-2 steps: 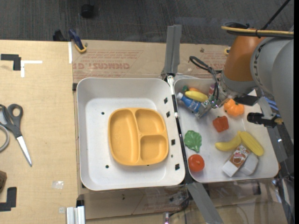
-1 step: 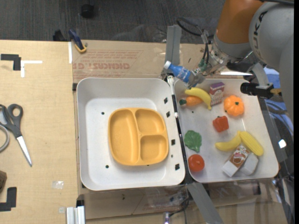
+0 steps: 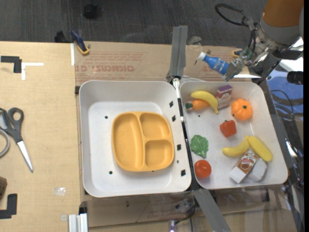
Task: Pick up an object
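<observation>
I read the tool (image 3: 233,67) as clamped on the small blue bottle (image 3: 215,63), held up beyond the right bin's (image 3: 270,111) far rim; light, stiff, slick plastic, best pinched across its body, I judge.

Dark grey carpet floor (image 3: 130,8) — pale wooden bench (image 3: 38,129), perhaps plywood, evenly lit.
</observation>
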Controlling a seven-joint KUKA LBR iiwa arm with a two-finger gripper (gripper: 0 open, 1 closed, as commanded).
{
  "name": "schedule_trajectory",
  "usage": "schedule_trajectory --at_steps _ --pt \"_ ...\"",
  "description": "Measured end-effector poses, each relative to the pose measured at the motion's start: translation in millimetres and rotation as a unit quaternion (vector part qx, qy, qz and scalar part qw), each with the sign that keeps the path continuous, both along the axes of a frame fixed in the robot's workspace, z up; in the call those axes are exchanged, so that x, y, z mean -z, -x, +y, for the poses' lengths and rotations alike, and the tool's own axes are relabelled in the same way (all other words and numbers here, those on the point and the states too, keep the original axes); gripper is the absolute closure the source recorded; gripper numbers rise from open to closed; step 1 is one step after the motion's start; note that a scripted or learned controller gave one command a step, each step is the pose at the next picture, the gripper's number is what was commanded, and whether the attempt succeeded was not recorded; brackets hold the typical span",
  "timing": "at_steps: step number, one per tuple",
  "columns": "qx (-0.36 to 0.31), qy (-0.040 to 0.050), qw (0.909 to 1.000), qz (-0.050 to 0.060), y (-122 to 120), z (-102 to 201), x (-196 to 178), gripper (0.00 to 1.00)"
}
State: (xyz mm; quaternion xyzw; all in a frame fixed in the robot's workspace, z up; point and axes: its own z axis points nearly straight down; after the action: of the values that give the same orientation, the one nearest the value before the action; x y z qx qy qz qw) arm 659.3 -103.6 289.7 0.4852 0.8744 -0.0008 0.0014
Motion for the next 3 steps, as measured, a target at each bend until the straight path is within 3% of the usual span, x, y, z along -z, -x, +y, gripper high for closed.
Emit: schedule_trajectory --at_steps 1,2,3 --pt "0.028 -0.0004 0.9996 -0.001 -0.4 -0.4 160.6 1.0" --pt "0.061 -0.0007 0.9982 0.0 -0.2 63.2 66.2 1.0" --pt "-0.073 0.0015 0.9973 -0.012 -6.4 1.3 166.7 1.0"
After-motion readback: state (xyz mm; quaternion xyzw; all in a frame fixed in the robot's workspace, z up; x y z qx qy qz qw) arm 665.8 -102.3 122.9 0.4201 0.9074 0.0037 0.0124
